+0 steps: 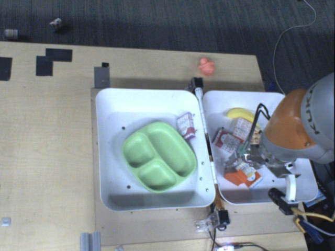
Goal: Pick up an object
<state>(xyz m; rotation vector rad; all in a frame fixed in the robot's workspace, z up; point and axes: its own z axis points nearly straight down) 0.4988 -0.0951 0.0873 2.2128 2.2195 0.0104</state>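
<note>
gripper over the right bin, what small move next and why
Probably a short straight descent: the gripper hangs low in the right white bin, over the flat orange packet and red-and-white packets, with nothing visibly between its fingers.

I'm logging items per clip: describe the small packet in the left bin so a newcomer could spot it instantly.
Find the left white bin, which holds a green three-compartment plastic plate. Just off the plate's upper-right edge, near the divider between bins, lies a small red-and-white printed packet. It is the only loose item beside the plate.

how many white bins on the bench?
2. Left bin holds the green divided plate; right bin holds the small packets, under the arm.
</note>
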